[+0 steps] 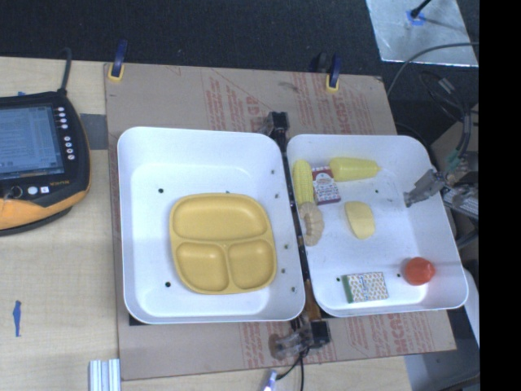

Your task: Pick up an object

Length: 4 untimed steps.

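A: Which one would you go for?

B: The tomato [418, 270], near the right bin's [391, 147] front right corner, well apart from the rest. It looks like a light, hard plastic toy, round and smooth, so likely to slip; I'd pinch it straight across the middle.

A: And the others?

B: Corn [302, 181] along the left wall, a small carton [326, 185] just beside it, a lemon-like piece [360, 219] mid-bin, a flat box [364, 287] at the front edge. The left bin [146, 157] carries a yellow tray [221, 241].

A: The arm?

B: The gripper [422, 189] hangs low over the right edge, tilted inward. Its claw's state I cannot tell.
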Each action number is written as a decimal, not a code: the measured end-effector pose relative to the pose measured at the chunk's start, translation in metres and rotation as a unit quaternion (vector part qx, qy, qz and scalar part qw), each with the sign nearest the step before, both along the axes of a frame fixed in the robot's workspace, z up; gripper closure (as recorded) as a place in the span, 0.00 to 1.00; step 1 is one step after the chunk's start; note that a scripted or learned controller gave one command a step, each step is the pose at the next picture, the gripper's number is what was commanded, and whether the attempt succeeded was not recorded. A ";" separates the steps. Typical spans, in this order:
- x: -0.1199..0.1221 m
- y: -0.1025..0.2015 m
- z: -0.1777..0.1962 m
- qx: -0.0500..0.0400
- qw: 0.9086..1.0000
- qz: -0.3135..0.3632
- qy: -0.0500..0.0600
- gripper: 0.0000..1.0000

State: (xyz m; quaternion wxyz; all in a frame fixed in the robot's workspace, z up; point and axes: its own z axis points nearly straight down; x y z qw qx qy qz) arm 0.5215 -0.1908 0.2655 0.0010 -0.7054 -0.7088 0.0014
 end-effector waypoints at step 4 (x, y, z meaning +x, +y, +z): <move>0.043 0.133 -0.073 0.001 1.000 0.000 0.000 1.00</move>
